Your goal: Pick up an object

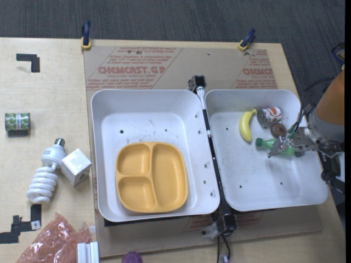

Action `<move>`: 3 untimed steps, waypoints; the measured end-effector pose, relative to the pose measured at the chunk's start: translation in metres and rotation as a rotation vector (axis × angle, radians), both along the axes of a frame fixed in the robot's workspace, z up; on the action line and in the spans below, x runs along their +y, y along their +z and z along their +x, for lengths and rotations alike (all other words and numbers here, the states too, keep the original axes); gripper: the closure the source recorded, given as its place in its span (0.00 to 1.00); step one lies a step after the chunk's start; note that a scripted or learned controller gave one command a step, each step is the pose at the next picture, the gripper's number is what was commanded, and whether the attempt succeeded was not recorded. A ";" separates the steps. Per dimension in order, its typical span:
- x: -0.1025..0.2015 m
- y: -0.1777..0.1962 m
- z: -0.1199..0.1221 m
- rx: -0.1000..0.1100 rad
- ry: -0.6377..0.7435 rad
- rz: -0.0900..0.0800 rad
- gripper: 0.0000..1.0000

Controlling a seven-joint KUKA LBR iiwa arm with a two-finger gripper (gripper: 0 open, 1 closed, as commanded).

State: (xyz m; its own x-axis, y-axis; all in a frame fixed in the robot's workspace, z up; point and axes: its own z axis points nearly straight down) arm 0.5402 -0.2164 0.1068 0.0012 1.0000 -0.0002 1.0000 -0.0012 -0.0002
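Two white bins sit side by side: the left bin (104, 147) holds one yellow divided tray (152, 177), the right bin (252, 190) one banana (246, 125), one green object (269, 143) and two small items. Whether the gripper (285, 144) above the green object has spread fingers, I cannot tell.

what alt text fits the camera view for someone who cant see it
The arm's end effector reaches into the right bin beside a green object, a banana and a small can. The left bin holds a yellow divided plate.
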 end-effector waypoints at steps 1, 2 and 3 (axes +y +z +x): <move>0.065 -0.015 -0.039 0.000 0.000 0.000 0.00; 0.064 -0.005 -0.038 -0.002 -0.001 0.000 1.00; 0.064 -0.005 -0.038 -0.002 -0.001 0.000 0.00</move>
